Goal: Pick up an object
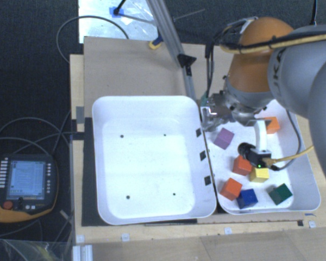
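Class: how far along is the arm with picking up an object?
Done: nothing looks lifted; the purple cube, blue cube and green cube lie in the right white bin. In hand: the gripper sits beside the purple cube, by that bin's left wall. Left: grip and lift one.

far orange block (272,125) half hidden, arm (307,64) cropped

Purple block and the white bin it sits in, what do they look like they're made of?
Purple block: probably painted wood or dense foam; its faces look flat and matte, with no glare. White bin: likely moulded plastic; smooth, faintly glossy, with rounded corners and a raised rim. Neither is certain from this view.
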`<action>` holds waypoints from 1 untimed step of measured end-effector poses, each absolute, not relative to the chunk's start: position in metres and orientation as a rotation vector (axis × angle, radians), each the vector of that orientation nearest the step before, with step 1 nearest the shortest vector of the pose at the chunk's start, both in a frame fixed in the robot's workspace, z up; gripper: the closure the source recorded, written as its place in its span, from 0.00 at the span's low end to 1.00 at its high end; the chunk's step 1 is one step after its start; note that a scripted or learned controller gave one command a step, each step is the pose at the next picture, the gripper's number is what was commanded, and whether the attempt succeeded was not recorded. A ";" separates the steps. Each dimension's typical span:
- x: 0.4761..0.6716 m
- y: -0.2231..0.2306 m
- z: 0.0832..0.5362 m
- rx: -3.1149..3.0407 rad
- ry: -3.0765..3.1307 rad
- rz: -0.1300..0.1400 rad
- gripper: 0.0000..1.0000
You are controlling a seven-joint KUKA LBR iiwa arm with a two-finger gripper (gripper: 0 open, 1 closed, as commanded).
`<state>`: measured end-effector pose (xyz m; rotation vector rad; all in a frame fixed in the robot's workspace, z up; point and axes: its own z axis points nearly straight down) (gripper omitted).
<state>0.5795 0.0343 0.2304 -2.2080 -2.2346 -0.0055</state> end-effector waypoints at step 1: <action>0.585 0.090 0.241 -2.208 -2.235 -0.007 1.00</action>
